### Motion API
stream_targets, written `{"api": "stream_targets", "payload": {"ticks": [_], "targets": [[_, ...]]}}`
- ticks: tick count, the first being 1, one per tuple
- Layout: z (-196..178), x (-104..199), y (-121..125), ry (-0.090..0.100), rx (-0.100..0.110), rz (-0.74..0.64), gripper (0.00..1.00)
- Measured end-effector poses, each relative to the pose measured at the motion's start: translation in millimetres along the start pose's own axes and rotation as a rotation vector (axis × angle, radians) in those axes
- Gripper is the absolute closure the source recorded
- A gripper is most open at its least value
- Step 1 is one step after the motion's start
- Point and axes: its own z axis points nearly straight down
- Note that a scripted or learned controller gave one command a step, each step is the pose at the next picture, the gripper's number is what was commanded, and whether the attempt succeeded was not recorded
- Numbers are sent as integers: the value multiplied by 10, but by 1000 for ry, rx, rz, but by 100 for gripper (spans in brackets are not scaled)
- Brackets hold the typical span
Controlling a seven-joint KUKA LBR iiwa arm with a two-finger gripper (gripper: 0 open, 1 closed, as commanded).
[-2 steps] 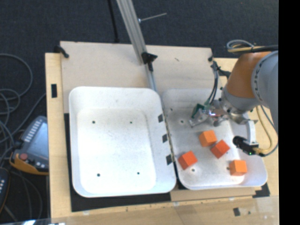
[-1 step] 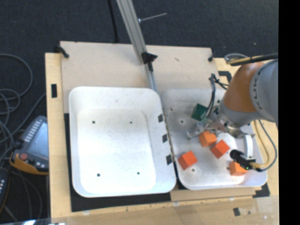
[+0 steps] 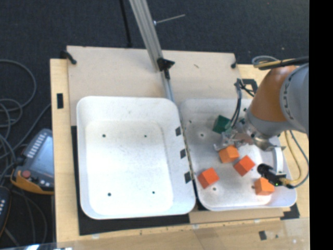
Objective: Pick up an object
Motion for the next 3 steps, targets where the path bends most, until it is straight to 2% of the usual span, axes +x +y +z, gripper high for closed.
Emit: {"api": "stream_targets", "payload": {"ticks": [1,2,3], "targets": [[-931,999,221,5,-3,-19,100],[-881,1480,143,5,7,-16,100],[-989,1439,153,3,6,-15,100]]}}
